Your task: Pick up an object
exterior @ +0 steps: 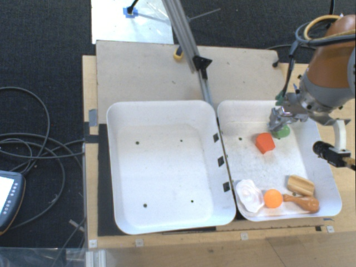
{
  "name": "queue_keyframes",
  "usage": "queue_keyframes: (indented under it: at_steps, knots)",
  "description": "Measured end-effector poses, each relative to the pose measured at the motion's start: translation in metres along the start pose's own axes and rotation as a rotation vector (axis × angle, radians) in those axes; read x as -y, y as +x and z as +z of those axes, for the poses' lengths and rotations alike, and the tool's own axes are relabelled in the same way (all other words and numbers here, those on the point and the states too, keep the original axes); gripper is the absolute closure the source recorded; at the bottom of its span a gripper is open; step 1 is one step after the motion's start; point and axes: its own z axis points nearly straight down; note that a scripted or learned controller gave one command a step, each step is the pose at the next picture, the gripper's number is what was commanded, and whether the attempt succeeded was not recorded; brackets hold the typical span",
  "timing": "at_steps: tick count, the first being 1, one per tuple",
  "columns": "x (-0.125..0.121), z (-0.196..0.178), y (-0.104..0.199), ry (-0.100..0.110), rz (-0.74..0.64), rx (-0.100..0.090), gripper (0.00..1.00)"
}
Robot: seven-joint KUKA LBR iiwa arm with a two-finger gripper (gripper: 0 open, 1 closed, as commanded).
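Five things lie in the right bin (328, 196). One of them is a small green thing (282, 131). It sits near the far side of that bin, right under the tip of the gripper (278, 121). The gripper covers most of it, so its shape is hard to make out. The green thing seems to rest on the bin floor. The view does not tell if the gripper has hold of it, and it does not tell how wide the gripper is.

Just beside the green thing, a bit nearer to the camera, sits an orange block (265, 142). The two are close but do not seem to touch.

Well apart from these, along the near side of the same bin, lie three more things. A white crumpled thing (248, 195) rests in the near left corner. An orange ball (272, 198) sits just beside it on the right. A wooden tool (302, 196) with a thick head and a thin handle lies next to the ball, and its handle end seems to touch the ball.

The grey arm (329, 71) with its orange band comes in from the right and bends down over the far part of the right bin.

The left bin (119, 149) sits beside the right bin, edge to edge. Both bins rest on a pale bench (144, 71).
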Motion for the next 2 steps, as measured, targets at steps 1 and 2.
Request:
queue_keyframes:
  at_steps: [1, 2]
  knots:
    - [0.006, 0.011, 0.046, 0.0, -0.001, 0.0, 1.0]
    - [0.021, 0.011, 0.103, 0.001, -0.002, -0.001, 1.0]
